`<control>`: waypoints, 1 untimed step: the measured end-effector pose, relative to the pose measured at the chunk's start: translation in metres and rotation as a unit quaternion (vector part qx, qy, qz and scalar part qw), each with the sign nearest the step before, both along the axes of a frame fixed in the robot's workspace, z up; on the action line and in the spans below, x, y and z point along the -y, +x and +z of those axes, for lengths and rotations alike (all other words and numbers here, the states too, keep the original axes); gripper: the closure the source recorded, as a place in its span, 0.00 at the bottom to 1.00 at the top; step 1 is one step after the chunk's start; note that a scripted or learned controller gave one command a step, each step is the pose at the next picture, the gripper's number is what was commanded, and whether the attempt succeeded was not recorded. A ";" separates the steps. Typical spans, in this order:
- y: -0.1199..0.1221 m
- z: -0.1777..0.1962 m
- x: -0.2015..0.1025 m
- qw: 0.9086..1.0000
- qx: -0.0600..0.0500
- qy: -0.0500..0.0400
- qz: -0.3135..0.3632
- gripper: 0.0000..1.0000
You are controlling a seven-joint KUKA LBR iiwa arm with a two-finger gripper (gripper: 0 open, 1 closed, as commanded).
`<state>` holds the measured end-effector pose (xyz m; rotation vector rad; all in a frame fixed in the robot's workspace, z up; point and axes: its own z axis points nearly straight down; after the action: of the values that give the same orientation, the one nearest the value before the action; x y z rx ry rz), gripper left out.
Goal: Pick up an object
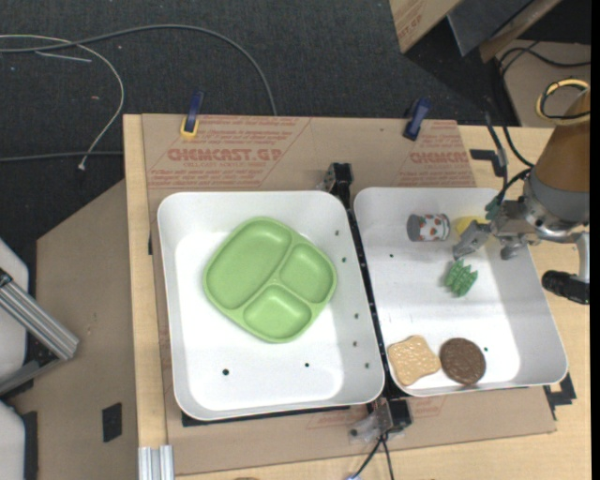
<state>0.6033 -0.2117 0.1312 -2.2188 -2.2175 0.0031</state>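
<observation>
Hovering spread and empty beside the yellow piece (pixel 472 225), the claw (pixel 489 240) risks closing between it and the green toy (pixel 460 278), catching nothing.

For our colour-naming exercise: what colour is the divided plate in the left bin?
Light green; the divided plate shows best in the camera view.

A flat brown cardboard sheet with red letters (pixel 234 150) covers the bench. Two blue clips (pixel 193 111) hold its far edge. Around it lies dark grey carpet floor (pixel 56 112) with thin grey wires (pixel 103 66). A brown cardboard box (pixel 422 19) sits behind.
</observation>
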 end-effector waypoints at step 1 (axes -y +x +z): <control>-0.001 -0.049 -0.001 1.000 -0.001 0.000 0.001 0.00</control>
<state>0.6027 -0.2108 0.0821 -2.2167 -2.2179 0.0038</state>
